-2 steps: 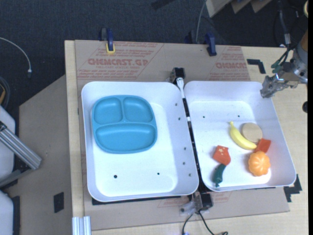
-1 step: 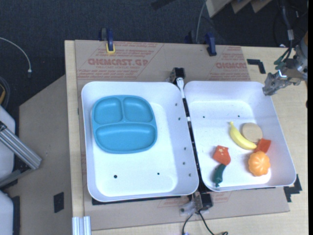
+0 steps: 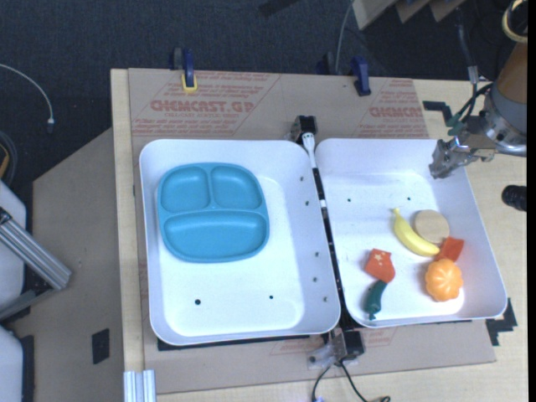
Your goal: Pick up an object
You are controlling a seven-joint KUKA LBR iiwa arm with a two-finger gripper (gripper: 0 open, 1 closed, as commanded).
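The arm [image 3: 509, 99] reaches in from the right, and its jaws [image 3: 445, 159] hang over the upper right edge of the right bin [image 3: 368, 174]; I cannot tell how far apart they stand, and nothing shows between them. That bin holds six things: one banana [image 3: 410, 234], one tan disc [image 3: 432, 223], one orange [image 3: 443, 280], two red pieces [image 3: 380, 264], one green piece [image 3: 373, 298]. The left bin [image 3: 289, 275] holds one blue divided plate [image 3: 213, 211].

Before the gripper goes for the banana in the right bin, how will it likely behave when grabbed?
The banana looks smooth and curved, so it may slip or pivot between fingers. It seems to touch the tan disc, so that could shift too. Probably light, apparently a toy.
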